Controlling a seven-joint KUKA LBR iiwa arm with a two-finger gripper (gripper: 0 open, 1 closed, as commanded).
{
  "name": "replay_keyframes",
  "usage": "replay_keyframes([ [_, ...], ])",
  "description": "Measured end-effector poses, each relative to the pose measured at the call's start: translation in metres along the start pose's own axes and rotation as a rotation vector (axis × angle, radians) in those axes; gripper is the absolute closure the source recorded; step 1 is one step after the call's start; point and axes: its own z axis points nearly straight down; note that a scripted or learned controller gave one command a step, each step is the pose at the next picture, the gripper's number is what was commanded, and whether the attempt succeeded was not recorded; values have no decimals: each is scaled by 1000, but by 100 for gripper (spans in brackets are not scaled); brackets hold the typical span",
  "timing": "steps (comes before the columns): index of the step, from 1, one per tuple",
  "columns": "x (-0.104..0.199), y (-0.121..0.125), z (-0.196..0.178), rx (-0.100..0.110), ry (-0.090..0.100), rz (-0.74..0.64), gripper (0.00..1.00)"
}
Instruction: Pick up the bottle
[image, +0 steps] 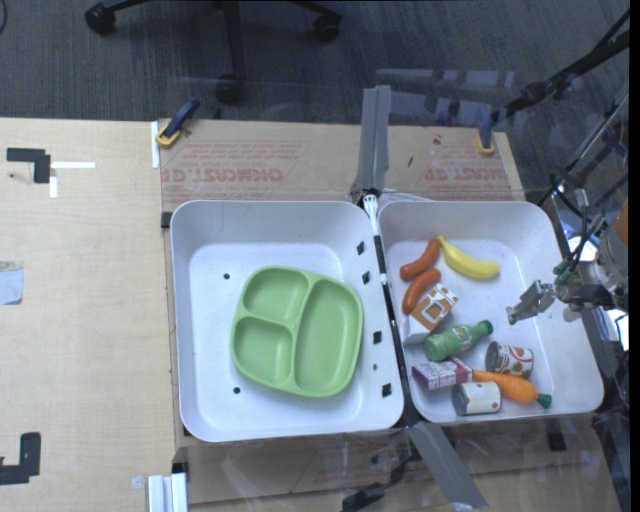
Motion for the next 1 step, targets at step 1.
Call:
replay_keyframes([
  [1, 59, 13, 111, -23, -4, -59, 0],
])
